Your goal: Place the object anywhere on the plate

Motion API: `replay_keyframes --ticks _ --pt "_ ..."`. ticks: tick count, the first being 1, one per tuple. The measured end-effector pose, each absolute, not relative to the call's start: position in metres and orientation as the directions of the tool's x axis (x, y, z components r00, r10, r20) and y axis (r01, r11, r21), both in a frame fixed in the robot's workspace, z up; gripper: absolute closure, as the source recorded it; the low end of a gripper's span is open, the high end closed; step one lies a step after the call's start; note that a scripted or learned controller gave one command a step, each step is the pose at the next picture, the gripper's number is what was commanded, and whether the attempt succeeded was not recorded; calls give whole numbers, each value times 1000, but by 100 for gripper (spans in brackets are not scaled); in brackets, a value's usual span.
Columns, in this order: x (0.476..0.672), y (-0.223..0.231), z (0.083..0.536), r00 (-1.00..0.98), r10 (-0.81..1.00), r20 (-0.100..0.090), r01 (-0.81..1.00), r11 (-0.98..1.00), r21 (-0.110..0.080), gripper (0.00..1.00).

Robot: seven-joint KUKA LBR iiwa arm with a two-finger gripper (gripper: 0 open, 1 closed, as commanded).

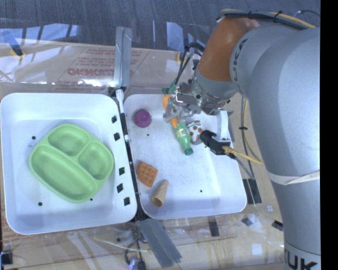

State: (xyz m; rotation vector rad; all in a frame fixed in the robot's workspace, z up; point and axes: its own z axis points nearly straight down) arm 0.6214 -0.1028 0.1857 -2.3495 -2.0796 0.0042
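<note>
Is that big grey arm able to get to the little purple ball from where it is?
Probably yes. The round purple ball lies alone in the right white bin, with bare floor around it, just beside the gripper, and nothing lies between them.

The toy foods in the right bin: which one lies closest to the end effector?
The green bottle, directly under the end effector. The purple ball, waffle and ice-cream cone lie farther off.

The counter (56, 61) carries two shallow white bins side by side, walls nearly touching. The left bin (17, 207) sits left of the right bin (225, 198); a printed transparent sheet (90, 66) lies behind the left bin.
</note>
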Motion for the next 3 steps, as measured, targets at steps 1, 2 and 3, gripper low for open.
replay_keyframes --ticks 1,2,3 --pt "567 -20 191 271 963 -1 963 -271 -6 100" --pt "534 52 190 289 957 -2 957 -289 -7 100" --pt "534 51 191 290 957 -2 957 -290 -6 0"
